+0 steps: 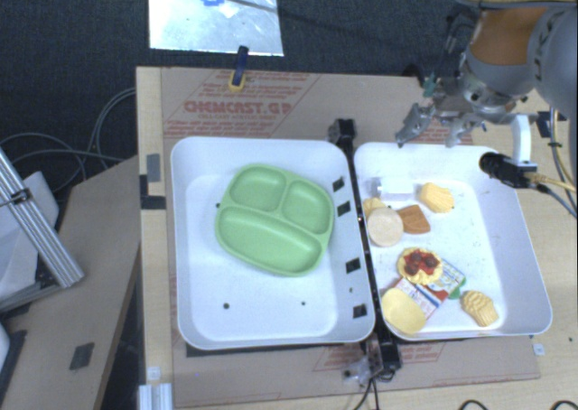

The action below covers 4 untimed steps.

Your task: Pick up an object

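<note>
Nearest to us we see the front edge of the table (271, 365), a brown board carrying two shallow white bins side by side. From there we go by size. The left bin (194, 246) holds a green divided plate (274, 218), lying flat a little toward the bin's 12 o'clock side. The right bin (515, 246) holds the small food pieces.

Above the right bin's far rim, at about 1 o'clock from its middle, we see the grey arm (528, 2) with its orange band, and below it the pincer (436, 125), hanging over the table just past the bin's far edge. Two prongs appear spread apart with nothing between them, so we read it as released, gripping nothing.

The pieces all lie toward 6 o'clock from the pincer, apart from it. Nearest to it are a small white piece (392, 190) and a yellow corn-like piece (437, 197). Next come a pale round slice (385, 227) touching a brown piece (414, 218). Farther on lies a round piece topped with red (420, 263), resting on a printed packet (441, 280). At the near rim we find a yellow disc (403, 310) and a golden ridged piece (480, 307).
</note>
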Tool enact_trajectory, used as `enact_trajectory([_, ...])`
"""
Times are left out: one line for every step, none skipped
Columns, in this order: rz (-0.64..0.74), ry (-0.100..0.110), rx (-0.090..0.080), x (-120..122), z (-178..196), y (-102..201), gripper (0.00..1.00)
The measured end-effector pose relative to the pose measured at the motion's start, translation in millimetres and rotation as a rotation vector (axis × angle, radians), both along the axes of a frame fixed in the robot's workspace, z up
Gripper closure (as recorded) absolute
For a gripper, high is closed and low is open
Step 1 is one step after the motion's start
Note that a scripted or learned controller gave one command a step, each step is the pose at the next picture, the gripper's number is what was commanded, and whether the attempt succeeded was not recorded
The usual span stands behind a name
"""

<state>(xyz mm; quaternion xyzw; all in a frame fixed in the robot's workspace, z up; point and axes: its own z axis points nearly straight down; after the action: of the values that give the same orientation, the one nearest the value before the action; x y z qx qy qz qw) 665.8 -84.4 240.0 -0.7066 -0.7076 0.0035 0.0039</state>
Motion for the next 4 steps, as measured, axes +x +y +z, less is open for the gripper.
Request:
enact_trajectory([0.002,-0.012,-0.001,2.2,7.8,0.2,0.0])
enact_trajectory([-0.001,-0.008,-0.001,6.8,-47.1,-8.6,0.0])
enact_trajectory([-0.001,-0.009,-0.001,5.0,-89.0,-10.4,0.0])
enact_trajectory([0.003,-0.01,-0.001,4.1,-131.1,-5.7,0.0])
